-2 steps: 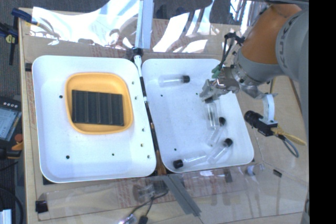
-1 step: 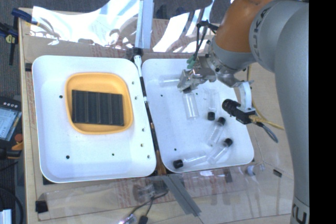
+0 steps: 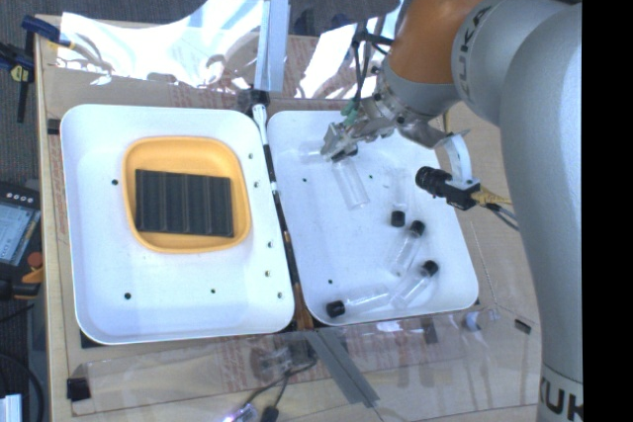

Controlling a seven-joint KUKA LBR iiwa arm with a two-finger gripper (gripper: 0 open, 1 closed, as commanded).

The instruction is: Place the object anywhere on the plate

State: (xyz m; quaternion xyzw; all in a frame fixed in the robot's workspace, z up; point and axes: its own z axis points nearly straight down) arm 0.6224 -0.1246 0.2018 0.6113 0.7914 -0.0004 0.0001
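Note:
A yellow plate (image 3: pixel 184 160) with a dark ribbed centre lies in the left white bin (image 3: pixel 89 272). Several clear plastic vials with black caps lie in the right white bin (image 3: pixel 307 242). One vial (image 3: pixel 351 185) lies near the bin's upper middle. Others (image 3: pixel 407 245) are scattered toward the lower right, and one (image 3: pixel 358 301) rests along the front wall. My gripper (image 3: pixel 338 143) hangs low over the upper part of the right bin, just above the top end of the upper vial. Nothing can be made out in its grasp.
The grey arm with its orange band (image 3: pixel 435 25) fills the upper right and hangs over the right bin's far corner. A black cable fitting (image 3: pixel 440 183) juts over the bin's right side. A divider rail (image 3: pixel 275 203) runs between the bins. Crinkled foil (image 3: pixel 168 44) lies behind them.

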